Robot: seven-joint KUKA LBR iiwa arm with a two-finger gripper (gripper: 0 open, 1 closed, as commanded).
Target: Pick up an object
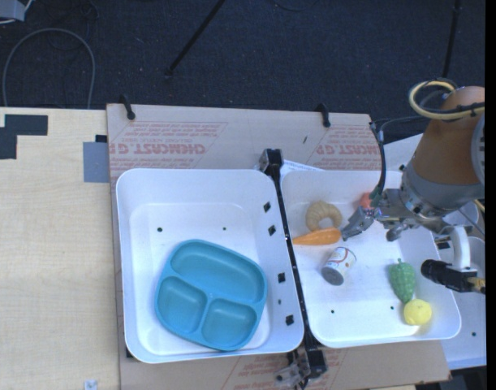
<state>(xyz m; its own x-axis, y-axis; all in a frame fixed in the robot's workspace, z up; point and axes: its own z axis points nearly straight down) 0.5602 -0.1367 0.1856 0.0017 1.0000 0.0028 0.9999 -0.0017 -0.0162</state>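
The grey two-finger gripper (369,220) hung low in the right white bin (369,335), jaws spread and holding nothing, its tips just beside the orange toy carrot (317,236); nothing had been lifted yet, so grasping and raising remained

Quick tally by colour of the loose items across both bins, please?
Blue: 1, divided plastic plate
Tan: 1, ring-shaped bagel
Orange: 1, toy carrot
White: 1, small tipped cup
Green: 1, bumpy toy vegetable
Yellow: 1, small round fruit
Total: 6
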